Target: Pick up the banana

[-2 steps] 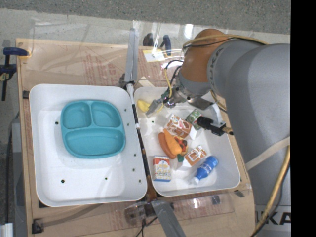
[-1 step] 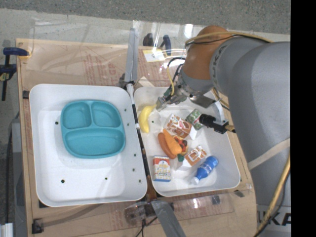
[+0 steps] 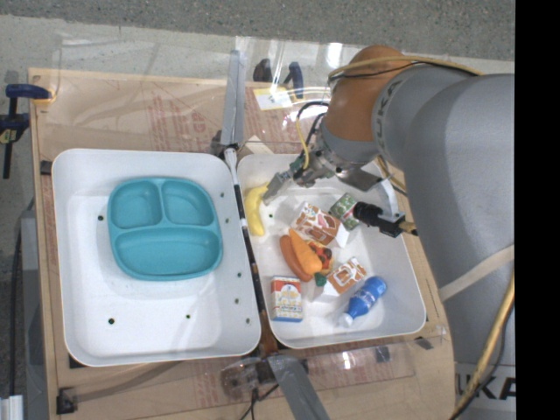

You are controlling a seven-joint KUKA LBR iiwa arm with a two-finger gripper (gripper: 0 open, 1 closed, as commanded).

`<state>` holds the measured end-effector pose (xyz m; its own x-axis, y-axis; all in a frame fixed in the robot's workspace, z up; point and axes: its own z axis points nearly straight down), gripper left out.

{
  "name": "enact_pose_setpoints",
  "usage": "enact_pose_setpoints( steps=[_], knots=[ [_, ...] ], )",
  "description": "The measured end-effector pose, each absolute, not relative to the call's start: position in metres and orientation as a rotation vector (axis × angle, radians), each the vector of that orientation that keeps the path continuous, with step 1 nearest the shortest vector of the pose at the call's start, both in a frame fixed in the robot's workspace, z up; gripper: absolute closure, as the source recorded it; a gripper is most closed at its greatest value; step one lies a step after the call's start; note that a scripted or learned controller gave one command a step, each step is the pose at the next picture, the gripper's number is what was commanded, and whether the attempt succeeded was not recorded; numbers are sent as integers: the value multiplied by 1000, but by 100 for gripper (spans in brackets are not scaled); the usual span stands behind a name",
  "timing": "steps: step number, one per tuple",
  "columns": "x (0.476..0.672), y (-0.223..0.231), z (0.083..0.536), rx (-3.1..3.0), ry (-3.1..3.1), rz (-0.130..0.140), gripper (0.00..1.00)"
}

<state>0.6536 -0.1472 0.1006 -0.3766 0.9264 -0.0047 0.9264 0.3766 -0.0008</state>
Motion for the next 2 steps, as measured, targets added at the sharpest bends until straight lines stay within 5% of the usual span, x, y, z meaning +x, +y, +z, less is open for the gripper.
enact_pose_setpoints(
  steps=[1, 2],
  knots=[
    [616, -134, 97, 1445, 2759, -9, 0],
    [628, -188, 110, 1409, 2804, -2, 0]
  ],
)
